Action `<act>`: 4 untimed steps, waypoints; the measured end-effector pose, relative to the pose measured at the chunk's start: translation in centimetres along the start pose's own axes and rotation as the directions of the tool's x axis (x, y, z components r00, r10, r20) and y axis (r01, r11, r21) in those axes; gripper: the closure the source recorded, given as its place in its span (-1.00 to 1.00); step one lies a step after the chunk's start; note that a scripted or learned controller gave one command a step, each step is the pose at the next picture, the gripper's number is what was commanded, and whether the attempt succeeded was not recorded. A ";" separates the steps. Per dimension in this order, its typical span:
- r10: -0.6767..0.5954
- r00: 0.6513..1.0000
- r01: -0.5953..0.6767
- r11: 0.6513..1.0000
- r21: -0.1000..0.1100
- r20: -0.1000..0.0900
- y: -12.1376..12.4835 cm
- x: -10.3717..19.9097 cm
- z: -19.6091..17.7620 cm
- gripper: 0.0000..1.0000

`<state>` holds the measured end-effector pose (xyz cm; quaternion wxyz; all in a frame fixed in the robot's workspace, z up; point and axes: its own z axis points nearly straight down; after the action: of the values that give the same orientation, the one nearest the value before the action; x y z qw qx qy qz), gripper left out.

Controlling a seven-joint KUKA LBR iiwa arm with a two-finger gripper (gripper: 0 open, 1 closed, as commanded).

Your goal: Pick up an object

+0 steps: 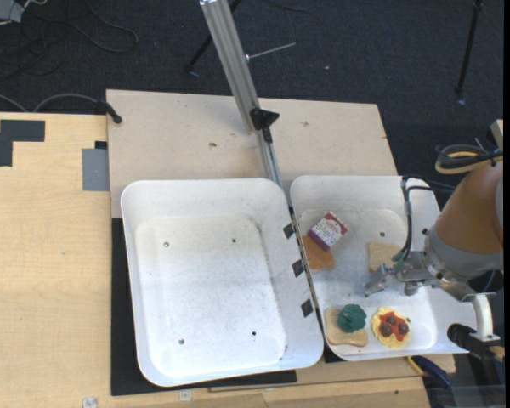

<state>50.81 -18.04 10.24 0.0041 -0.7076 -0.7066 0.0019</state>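
The right bin (382,195) holds several small objects. A red and white carton (328,229) lies near its left wall, with a brown piece (319,258) just below it. A tan slice (380,252) lies mid-bin. Near the front are a green lump (352,317) on a bread slice (344,336) and a yellow disc with red spots (392,326). My gripper (384,280) reaches in from the right and hangs low over the bin floor, just below the tan slice and above the yellow disc. Nothing shows in its grasp.
The left bin (153,206) sits beside the right one, joined by black clips (297,267). A slanted aluminium post (236,66) rises behind the bins. A white cable (410,206) loops over the right bin's far corner. Light wooden bench (42,270) lies to the left.
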 end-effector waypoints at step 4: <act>-0.002 1.000 0.002 1.000 -0.011 0.004 -0.7 -1.4 -16.2 1.00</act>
<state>50.21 -19.51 26.49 -0.0013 -0.7069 -0.7073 -0.0006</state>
